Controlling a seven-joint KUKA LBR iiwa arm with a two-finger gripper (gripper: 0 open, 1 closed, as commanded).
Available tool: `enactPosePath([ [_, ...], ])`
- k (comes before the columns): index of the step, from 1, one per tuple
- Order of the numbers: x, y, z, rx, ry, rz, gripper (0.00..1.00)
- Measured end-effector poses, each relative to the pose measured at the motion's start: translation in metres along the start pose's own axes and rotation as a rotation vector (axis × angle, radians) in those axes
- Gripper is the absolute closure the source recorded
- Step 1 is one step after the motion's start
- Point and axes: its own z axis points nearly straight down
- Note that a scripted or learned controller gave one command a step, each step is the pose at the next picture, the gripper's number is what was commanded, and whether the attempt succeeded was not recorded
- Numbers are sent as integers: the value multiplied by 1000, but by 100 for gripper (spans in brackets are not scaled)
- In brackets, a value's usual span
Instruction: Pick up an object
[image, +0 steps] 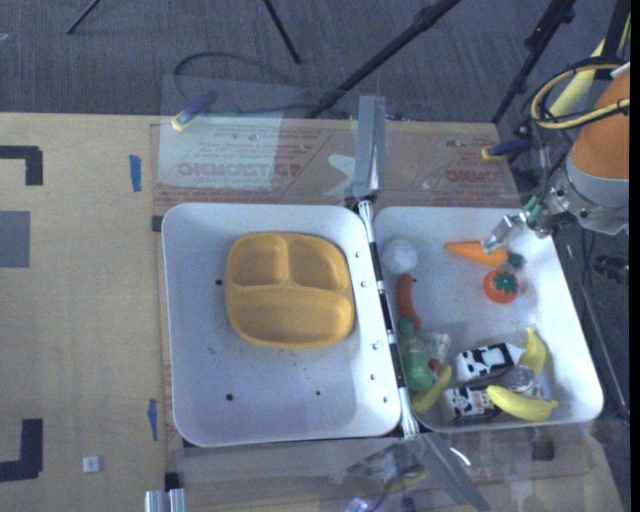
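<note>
The right bin (570, 300) holds several small items. An orange carrot (468, 251) lies near its back, and a red-orange tomato (502, 286) sits just in front of the carrot's right end. My gripper (508, 232) hangs over the bin's back right area, right at the carrot's right end, with the orange-banded wrist (598, 160) behind it. Nothing shows as held. A white ball (400, 256) and a red pepper (405, 294) lie along the bin's left wall.
At the right bin's front lie yellow bananas (520, 402), a black-and-white carton (486, 362) and green toys (412, 352). The left bin (190, 350) carries a yellow divided plate (290, 290). A metal divider (368, 150) stands behind the bins; cables hang at the right.
</note>
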Motion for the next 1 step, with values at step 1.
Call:
enactPosePath([
  [1, -1, 0, 1, -4, -4, -115, 0],
])
